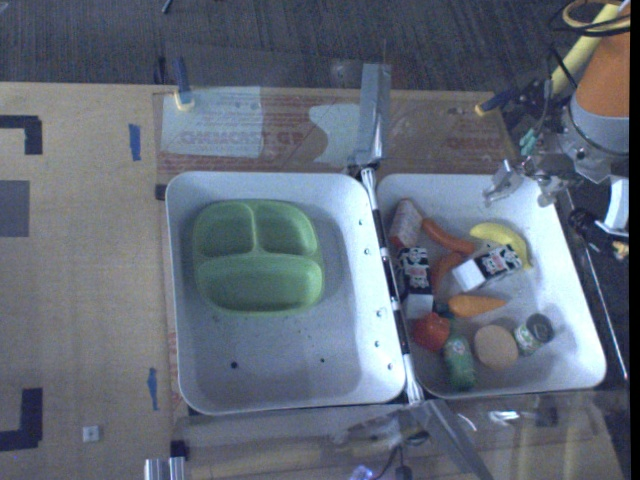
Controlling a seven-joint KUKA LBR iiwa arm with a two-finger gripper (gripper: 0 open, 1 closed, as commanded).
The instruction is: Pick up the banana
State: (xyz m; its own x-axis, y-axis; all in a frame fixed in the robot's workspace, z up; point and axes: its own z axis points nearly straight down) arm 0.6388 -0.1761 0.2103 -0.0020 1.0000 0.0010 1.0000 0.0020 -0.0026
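The banana [497, 235] is seen in the right bin [580, 298], in its upper part, lying beside a small cow-patterned carton [497, 262] that touches its lower edge. The tool [522, 180] is found at the upper right of the frame, above the bin's top rim and apart from the banana; nothing is held by it, and whether it is apart or together cannot be told. A green divided plate [258, 254] is placed in the left bin [190, 368].

- Two white bins [270, 393]
- One green divided plate [258, 255]
- One banana [497, 234]
- Two cow-print cartons [415, 267]
- Two carrots [447, 238]
- One tomato [432, 332]
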